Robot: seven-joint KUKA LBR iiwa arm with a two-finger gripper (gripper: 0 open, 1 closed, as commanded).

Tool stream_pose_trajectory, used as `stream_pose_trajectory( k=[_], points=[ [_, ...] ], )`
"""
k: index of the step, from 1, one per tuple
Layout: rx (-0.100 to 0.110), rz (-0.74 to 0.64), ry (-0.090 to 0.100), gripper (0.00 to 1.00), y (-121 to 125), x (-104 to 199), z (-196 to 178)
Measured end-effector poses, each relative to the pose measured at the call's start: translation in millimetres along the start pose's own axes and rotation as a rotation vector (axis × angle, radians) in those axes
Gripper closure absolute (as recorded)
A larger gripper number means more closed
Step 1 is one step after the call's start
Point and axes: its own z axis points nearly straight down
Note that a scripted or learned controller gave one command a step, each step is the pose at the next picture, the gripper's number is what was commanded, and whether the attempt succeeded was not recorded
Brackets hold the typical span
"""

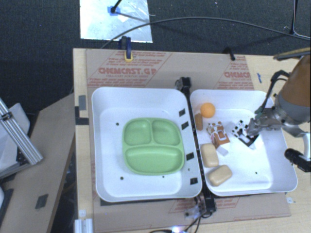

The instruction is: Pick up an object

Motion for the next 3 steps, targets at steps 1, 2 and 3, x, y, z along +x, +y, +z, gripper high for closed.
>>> stream_pose_trajectory(
  k=[1,2,3],
  points=[
    [0.0,-0.001,0.0,1.0,0,1,-43],
    [0.0,-0.001,0.0,1.0,2,1,-78],
    [0.004,-0.007,0.003,1.0,-11,56,-80]
  ],
)
